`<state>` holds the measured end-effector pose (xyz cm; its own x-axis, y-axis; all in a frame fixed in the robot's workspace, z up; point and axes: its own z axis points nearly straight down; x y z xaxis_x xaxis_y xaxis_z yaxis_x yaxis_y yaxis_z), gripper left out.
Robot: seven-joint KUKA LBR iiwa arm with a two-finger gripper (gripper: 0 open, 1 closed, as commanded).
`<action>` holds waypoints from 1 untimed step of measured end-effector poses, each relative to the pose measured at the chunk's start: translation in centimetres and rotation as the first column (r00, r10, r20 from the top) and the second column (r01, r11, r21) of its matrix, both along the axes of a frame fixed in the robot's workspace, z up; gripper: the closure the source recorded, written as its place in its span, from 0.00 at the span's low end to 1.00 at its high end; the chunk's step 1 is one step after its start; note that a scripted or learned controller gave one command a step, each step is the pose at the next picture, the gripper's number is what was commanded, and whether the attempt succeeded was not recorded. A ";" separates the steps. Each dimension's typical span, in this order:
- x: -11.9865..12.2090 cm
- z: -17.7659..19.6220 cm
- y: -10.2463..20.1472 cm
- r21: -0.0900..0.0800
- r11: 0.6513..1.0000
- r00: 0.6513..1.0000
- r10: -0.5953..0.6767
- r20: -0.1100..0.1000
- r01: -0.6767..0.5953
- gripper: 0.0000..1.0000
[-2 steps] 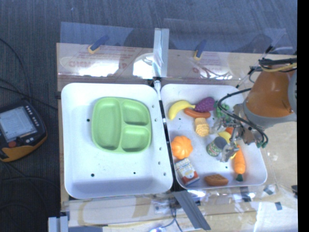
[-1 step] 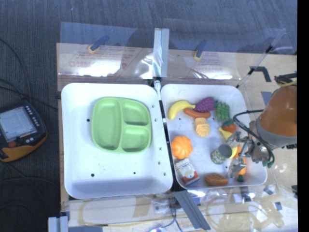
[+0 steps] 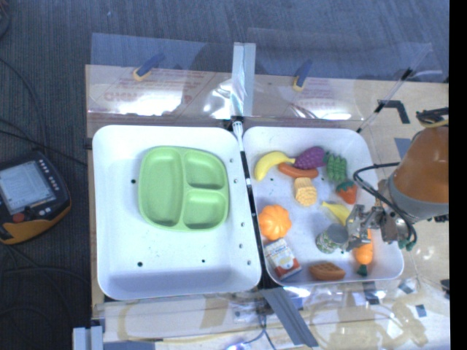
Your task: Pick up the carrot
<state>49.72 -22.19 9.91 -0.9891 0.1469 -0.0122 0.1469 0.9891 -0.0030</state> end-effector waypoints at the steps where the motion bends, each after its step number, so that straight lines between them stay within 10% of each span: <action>1: -1.1 5.9 9.2 0.007 0.999 0.999 0.043 -0.012 -0.043 1.00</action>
